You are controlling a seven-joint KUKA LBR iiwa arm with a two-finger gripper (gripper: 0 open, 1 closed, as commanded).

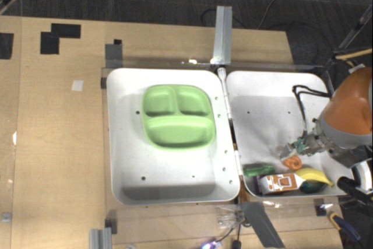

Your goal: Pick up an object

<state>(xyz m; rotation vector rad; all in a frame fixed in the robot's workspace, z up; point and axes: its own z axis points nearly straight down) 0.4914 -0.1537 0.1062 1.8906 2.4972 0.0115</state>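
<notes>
My gripper (296, 150) hangs low in the right bin (262, 114), near its front right part, with the orange-banded arm (349, 108) behind it. Just under its tip lies a small orange object (293, 161); whether the two touch is unclear. Along the bin's front wall lie a green stick-shaped object (259, 170), an orange and white carton (278, 183), a yellow banana (313, 175) and a dark green object (312, 186). Nothing is seen lifted off the bin floor.
The left bin (125, 172) holds a green divided plate (178, 115) in its middle. A grey metal post (222, 35) stands at the back between the bins. A black cable (303, 99) loops over the right bin's back right.
</notes>
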